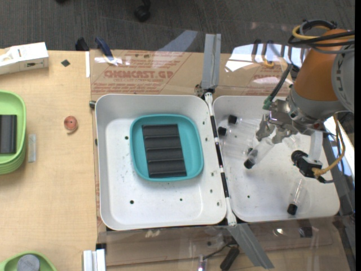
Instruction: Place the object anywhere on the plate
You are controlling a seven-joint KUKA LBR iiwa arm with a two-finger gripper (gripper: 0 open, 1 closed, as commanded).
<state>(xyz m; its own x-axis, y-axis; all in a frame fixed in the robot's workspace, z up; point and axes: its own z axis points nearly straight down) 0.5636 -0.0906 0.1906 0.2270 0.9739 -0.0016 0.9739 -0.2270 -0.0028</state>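
I see the clear plastic tube with a black cap (pixel 251 156) lying in the right white bin (pixel 316 210), just below my jaws (pixel 269 133), which look released. The teal square plate (pixel 194 148) sits left of centre.

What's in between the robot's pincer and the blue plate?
In the camera view, the pincer hangs over the right bin. Between it and the plate lie small black caps and the bins' touching walls.

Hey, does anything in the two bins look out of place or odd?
Nothing spilled or broken. Clear tubes with black caps lie scattered at different angles in the right bin. The teal plate sits squarely in the left bin.
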